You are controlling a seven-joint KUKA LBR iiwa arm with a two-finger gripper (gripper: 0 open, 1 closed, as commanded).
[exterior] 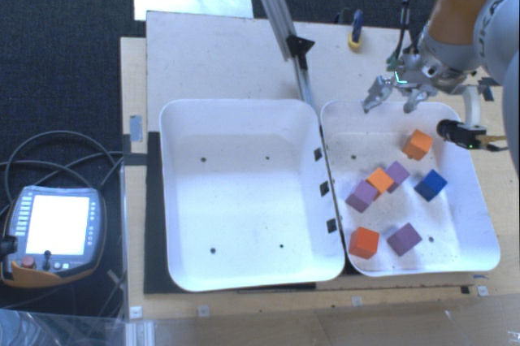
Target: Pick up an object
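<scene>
While the arm [475, 3] reaches in from the right, I see its gripper [396, 97] hanging above the far rim of the right bin [471, 255], fingers spread apart with nothing between them. All the blocks lie in that right bin, well below the gripper. An orange block [418, 144] sits nearest the gripper, toward the far right. Near the middle, a small orange block [380, 179] is wedged between two purple blocks, one [397, 173] just to its right and one [362, 196] just to its left; I think they touch, though the view is too coarse to be sure. A blue block [431, 184] rests apart, to their right. Along the near side, another orange block [365, 242] and a purple block [404, 239] sit side by side, with a gap. The left bin [175, 198] lies alongside, and a teach pendant [53, 235] rests off the bench's left.
</scene>
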